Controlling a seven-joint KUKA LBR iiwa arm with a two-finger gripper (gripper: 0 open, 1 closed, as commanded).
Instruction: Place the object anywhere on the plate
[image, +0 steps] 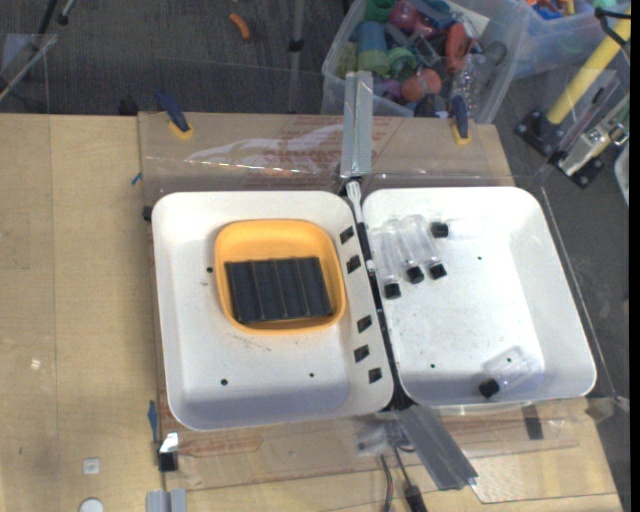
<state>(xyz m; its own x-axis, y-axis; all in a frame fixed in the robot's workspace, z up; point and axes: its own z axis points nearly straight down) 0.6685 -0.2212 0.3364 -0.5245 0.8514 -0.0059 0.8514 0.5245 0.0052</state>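
A dark grey ridged block (278, 290) lies flat on the orange plate (232, 247), in the left bin (185, 300). The block is a rectangle of about five parallel ribs running near to far, and it covers most of the plate's floor; the orange rim shows all round it, widest on the far side. The plate sits a little right of the bin's middle, close to the divider (362, 290) between the bins, which bears a row of small black tabs.

In the right bin (540, 300) a cluster of clear vials with black caps (408, 250) lies at the far left, touching one another, just beside the divider. One more clear vial (503, 372) with a black cap lies apart from them near the bin's near right corner. Dark specks dot both bin floors.

Beyond the bins a clear plastic sheet (290, 150) lies on the wooden surface (60, 300), held by blue clamps (178, 117). Further back a clear tub of coloured toys (420, 50) stands on the floor. A grey metal bar (357, 125) runs from the far edge toward the divider.

The claw is out of sight, so its state cannot be told. Nothing lies over the block or the plate.
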